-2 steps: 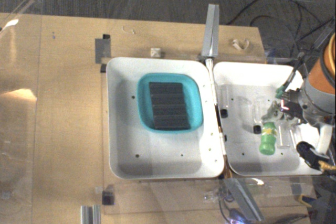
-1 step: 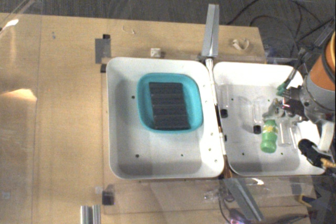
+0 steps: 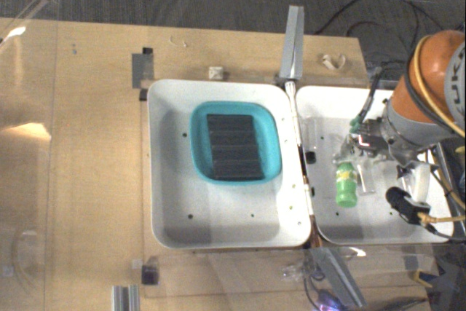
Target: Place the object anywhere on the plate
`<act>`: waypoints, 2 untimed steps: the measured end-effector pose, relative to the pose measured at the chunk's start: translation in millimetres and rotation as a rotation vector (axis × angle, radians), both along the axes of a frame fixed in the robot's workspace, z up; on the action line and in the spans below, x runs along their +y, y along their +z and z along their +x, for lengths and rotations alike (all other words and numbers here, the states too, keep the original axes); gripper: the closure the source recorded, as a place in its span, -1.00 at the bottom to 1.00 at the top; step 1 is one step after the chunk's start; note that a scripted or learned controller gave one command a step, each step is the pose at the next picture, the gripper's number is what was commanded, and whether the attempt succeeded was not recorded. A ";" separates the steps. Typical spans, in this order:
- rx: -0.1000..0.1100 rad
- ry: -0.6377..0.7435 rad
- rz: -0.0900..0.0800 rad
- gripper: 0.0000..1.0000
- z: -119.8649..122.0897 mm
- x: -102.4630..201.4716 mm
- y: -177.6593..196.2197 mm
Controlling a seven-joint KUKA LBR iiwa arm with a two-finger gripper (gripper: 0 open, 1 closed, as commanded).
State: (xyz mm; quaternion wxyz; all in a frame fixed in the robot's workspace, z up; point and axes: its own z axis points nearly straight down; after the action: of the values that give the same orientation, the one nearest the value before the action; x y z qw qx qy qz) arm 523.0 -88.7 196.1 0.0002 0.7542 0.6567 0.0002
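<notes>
To my left, the teal plate with a dark ribbed insert sits in the left bin. In the right bin a small green bottle lies on the floor, just below my gripper. Whether it is spread or closed, I cannot tell. The bottle looks light, stiff, smooth and prone to roll; I judge its mid-body the best place to take hold.

One fixed overhead camera looks slantwise down on both bins.
</notes>
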 end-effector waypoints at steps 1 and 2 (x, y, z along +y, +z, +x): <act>-0.004 0.158 -0.001 1.00 41.9 44.5 -11.7; -0.004 0.263 -0.001 1.00 84.7 70.3 -9.5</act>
State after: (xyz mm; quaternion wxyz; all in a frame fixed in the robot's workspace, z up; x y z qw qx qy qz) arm 607.7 -18.4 186.6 0.0018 0.6617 0.7498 0.0011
